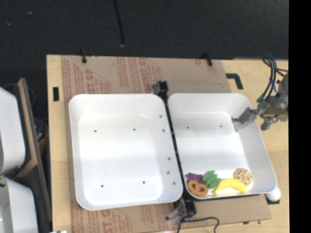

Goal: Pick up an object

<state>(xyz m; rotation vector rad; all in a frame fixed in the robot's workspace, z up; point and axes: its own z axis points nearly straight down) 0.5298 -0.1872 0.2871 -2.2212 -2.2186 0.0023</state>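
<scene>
Several small toy foods lie along the near edge of the right bin [252, 144]: a purple bunch of grapes [194, 177], an orange pretzel [198, 189], a green leafy piece [211, 178], a yellow banana [230, 186] and a round cookie [243, 176]. My gripper [253, 121] hangs at the bin's far right rim, well above and behind the toys. It is open, its two grey fingers [241, 120] spread apart with nothing between them.
The left bin [121, 149] sits beside the right one, a black clamp strip [170, 140] between them. A small white round thing [274, 194] lies outside the right bin's near corner. Cables [270, 76] trail behind the wrist.
</scene>
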